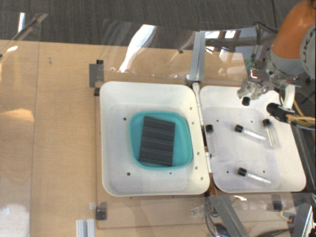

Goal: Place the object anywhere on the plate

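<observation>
Block (157, 141) rests on teal plate (185, 144), well apart from tool (249, 94).

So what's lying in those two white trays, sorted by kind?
Teal plate: 1
Dark ridged block on the plate: 1
Clear tubes with black caps, right bin: 3
Total: 5

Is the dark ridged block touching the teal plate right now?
Touching. Camera view shows the dark ridged block lying flat on the teal plate, teal rim visible all around it.
</observation>
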Available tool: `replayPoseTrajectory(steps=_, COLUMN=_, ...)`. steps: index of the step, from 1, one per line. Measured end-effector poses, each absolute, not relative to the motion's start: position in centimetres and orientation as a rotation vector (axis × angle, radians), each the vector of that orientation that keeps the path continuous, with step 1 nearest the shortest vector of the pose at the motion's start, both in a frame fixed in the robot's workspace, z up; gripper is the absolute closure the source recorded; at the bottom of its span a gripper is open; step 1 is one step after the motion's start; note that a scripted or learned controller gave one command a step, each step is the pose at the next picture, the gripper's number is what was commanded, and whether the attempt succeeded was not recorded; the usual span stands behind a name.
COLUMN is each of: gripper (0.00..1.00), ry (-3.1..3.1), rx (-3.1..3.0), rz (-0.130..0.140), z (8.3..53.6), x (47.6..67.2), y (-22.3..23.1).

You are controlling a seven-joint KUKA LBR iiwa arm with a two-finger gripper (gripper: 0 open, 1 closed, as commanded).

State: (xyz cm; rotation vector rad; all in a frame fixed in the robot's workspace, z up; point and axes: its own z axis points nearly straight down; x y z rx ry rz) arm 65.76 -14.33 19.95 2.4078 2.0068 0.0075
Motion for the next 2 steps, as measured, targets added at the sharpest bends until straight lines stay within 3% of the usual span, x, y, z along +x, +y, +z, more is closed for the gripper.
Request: replayPoseTrajectory(steps=2, gripper=1.0, ry=2.174, rx=2.265, rz=0.005, z=18.5, x=61.6, y=1.3)
